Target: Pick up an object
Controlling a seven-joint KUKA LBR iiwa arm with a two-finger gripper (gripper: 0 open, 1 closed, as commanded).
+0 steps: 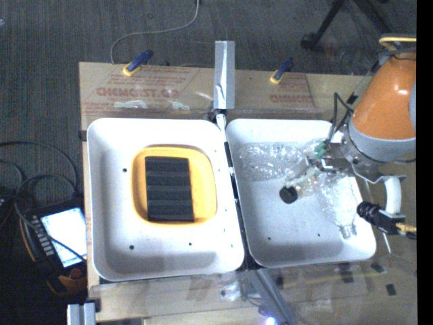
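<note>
Here the jaws [318, 160] hang low over the right bin [270, 249], among crumpled clear plastic [267, 160] and a clear bottle [337, 205], likely reaching to grasp; I cannot tell their spread. The left bin [108, 235] holds a yellow-and-black sponge [172, 187], well apart, on the tabletop [149, 93].

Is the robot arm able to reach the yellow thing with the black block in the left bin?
Probably yes. The yellow tray with its black block lies open in the left bin, nothing on top. The arm sits over the right bin, so it must cross the divider.
</note>
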